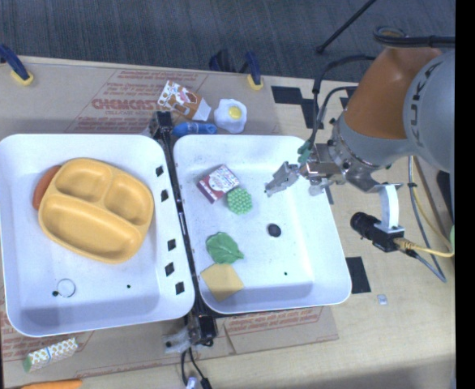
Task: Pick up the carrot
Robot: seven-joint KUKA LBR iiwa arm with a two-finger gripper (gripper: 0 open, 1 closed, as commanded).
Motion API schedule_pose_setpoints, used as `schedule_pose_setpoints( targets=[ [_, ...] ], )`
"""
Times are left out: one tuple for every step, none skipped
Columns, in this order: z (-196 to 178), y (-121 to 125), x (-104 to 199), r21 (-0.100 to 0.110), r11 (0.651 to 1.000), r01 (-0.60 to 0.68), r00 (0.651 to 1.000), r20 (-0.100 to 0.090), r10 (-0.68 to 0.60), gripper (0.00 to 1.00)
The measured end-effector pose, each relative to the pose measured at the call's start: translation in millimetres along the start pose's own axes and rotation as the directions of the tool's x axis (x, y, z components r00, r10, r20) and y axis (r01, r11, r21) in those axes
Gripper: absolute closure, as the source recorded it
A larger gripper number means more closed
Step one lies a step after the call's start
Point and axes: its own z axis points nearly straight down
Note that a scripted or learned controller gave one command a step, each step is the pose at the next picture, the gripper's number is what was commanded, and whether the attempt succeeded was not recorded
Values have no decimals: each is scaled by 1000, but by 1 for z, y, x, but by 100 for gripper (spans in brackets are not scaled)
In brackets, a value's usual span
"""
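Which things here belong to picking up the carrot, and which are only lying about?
For the job: claw; orange thing, likely the carrot, partly under the yellow plate.
Lying about: red packet, green studded ball, green leaf, yellow block.

Single fixed camera above the bench (400, 314), looking down at a slant. Both white bins in frame side by side: left bin (10, 241), right bin (318, 250). Far edge of the bench and dark floor along the top. Arm (400, 96) enters from the right. Medium distance, whole workspace visible.
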Motion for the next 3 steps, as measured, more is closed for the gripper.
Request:
schedule_pose_setpoints(
  targets=[
    [71,-77,57,2,999,46,999,-1,-46,0],
    [142,-77,71,2,999,53,999,-1,-53,0],
    [142,-76,70,1,999,52,999,-1,-52,0]
  ],
)
